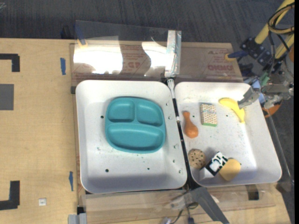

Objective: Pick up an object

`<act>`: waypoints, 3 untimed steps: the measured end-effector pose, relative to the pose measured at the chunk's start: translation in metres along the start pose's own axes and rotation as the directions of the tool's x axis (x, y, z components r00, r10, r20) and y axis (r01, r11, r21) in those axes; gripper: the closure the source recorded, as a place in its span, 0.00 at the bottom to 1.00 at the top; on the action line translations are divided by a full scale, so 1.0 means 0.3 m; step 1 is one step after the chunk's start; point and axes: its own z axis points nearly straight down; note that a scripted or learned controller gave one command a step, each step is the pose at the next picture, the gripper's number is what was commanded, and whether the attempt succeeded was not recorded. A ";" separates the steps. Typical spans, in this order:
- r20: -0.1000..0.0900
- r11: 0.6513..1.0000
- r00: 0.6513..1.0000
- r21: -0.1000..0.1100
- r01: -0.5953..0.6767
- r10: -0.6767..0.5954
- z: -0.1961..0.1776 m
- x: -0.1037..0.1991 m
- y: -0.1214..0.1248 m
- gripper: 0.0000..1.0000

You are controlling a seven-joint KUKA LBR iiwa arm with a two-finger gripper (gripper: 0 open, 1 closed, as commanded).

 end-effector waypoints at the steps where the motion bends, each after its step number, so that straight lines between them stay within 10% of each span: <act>1: -0.002 0.999 0.999 0.011 -0.052 0.053 0.365 0.213 0.035 0.00; 2: 0.003 0.995 0.995 -0.008 0.104 -0.103 0.578 0.220 0.214 0.00; 3: 0.004 0.994 0.994 -0.012 0.105 -0.105 0.541 0.222 0.218 1.00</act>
